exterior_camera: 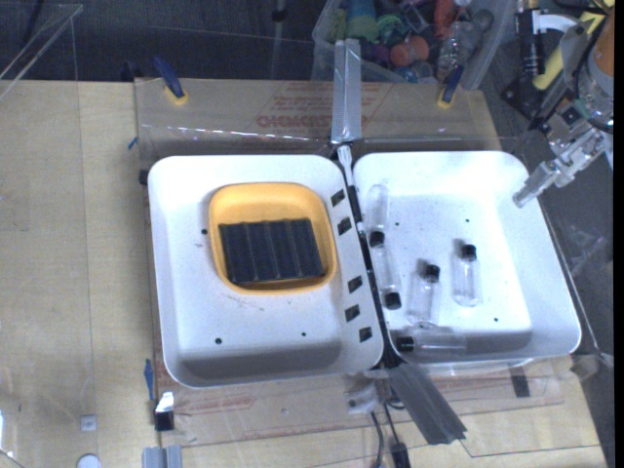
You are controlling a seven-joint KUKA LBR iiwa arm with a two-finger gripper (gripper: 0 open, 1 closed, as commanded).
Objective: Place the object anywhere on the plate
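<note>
Left bin [180, 261]: we see a shallow white tray on the wooden bench, left of the divider [353, 252], which serves as our landmark.

Plate [271, 203]: a yellow, rounded-square dish sits inside the left bin, just left of the divider, with a dark ribbed block [271, 252] lying on it.

Divider: a strip with black tabs runs between the two bins from the far edge to the near edge.

Right bin [497, 193]: a second white tray lies right of the divider, touching it.

Vials [466, 273]: we count several small clear tubes with black caps in the right bin. One lies near the bin's middle, another [426, 286] just left of it, and more [376, 213] rest against the divider and along the near wall [429, 339].

Gripper [531, 191]: the metal fingers hang over the right bin's far right rim, well apart from the divider and from every vial. We cannot tell whether they are parted or closed; nothing shows between them.
</note>
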